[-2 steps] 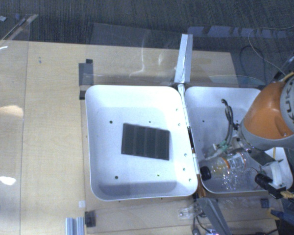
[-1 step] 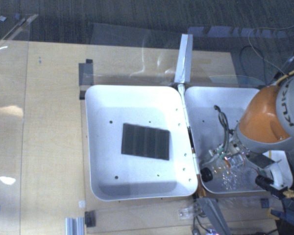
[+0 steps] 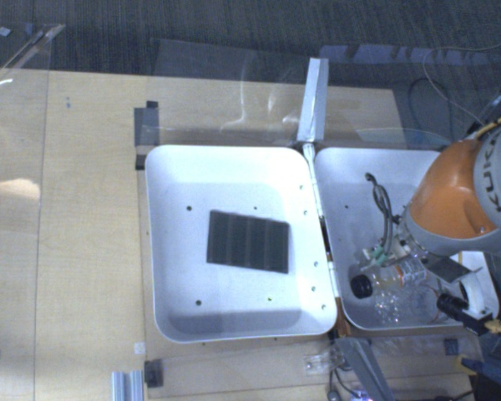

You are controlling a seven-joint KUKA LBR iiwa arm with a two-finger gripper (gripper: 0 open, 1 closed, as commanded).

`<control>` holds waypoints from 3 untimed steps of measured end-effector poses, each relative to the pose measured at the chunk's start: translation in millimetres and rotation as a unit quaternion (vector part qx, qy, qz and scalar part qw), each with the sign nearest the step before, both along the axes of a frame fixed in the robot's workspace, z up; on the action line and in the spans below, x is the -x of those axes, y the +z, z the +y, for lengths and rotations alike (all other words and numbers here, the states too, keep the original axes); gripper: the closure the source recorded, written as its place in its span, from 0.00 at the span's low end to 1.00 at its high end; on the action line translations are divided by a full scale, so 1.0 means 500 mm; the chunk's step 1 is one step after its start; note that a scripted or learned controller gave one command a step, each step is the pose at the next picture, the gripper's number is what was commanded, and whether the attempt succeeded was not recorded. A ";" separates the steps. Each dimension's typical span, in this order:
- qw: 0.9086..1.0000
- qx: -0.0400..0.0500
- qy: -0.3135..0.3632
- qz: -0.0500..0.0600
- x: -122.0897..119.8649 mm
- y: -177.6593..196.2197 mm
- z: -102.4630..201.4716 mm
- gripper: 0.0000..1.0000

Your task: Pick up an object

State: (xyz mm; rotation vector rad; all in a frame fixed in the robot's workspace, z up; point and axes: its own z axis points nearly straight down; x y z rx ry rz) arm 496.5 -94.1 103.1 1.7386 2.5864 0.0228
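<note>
My gripper (image 3: 391, 276) is down in the right bin (image 3: 344, 199), near its front edge, under the orange band of the arm (image 3: 451, 199). Just to its left a small black round thing (image 3: 361, 286) rests on the bin floor, very close to the gripper; whether they touch is unclear. Something clear and glassy (image 3: 389, 307) lies right in front of the gripper. A dark ribbed rectangular mat (image 3: 248, 241) lies flat in the middle of the left bin (image 3: 171, 182).
A thin dark cable (image 3: 379, 197) curls up from the wrist over the right bin's floor. An upright metal post (image 3: 313, 98) stands behind the wall between the bins. Wooden bench (image 3: 67, 224) stretches to the left.
</note>
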 end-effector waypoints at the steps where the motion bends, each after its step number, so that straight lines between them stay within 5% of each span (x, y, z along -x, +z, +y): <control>1: 1.000 0.000 0.000 0.000 0.000 0.000 0.000 0.00; 2: 0.994 -0.003 -0.106 0.005 0.008 -0.025 0.007 0.00; 3: 0.995 -0.003 -0.103 0.000 0.001 0.000 0.008 1.00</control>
